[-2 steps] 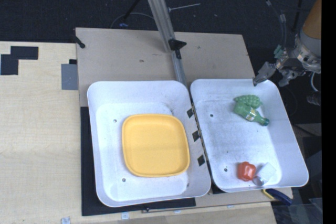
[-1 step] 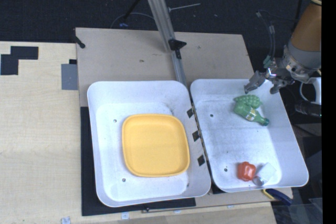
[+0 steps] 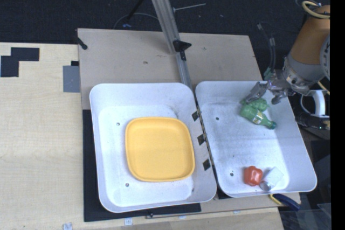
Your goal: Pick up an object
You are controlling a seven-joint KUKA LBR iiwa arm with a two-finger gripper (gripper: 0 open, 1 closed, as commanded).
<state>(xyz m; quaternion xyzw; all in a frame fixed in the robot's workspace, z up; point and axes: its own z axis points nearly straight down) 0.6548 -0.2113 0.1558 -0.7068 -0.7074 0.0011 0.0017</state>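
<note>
A green bottle-shaped object [image 3: 258,115] lies in the upper part of the right bin [image 3: 232,143]. My gripper [image 3: 263,96] hangs just above its upper end, fingers spread open on either side and nothing held between them. A small red object [image 3: 253,175] sits near the right bin's front edge, with a pale clear item [image 3: 273,177] beside it. The grey arm with its orange band [image 3: 310,40] comes in from the right.
A square yellow plate [image 3: 160,148] lies in the left bin [image 3: 108,116]. A slanted aluminium rail [image 3: 168,19] runs from the far side down to the gap between the bins. Cables lie beyond the bench at the right.
</note>
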